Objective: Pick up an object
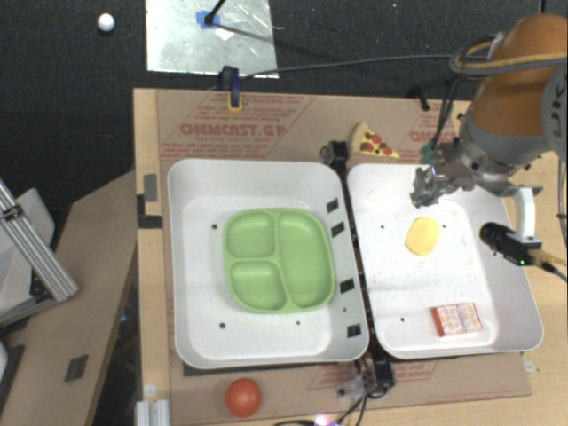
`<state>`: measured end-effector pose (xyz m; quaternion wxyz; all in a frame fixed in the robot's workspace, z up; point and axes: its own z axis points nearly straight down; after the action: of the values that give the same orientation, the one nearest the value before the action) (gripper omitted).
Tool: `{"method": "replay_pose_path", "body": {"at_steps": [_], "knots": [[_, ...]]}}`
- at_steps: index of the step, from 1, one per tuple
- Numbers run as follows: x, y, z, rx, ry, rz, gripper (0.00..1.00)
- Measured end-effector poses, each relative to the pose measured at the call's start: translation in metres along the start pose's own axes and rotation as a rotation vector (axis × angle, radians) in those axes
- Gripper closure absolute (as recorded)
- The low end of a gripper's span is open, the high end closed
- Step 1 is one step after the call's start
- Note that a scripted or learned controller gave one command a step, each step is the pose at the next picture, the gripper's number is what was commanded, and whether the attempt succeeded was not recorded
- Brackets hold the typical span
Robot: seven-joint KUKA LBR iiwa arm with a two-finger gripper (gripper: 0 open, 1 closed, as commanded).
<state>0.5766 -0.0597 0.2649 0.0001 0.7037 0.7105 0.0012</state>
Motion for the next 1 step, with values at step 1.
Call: {"method": "replay_pose_path", "body": {"at_steps": [1], "knots": [[0.0513, -0.0170, 0.0054, 0.001, 0.001, 0.001, 1.00]]}}
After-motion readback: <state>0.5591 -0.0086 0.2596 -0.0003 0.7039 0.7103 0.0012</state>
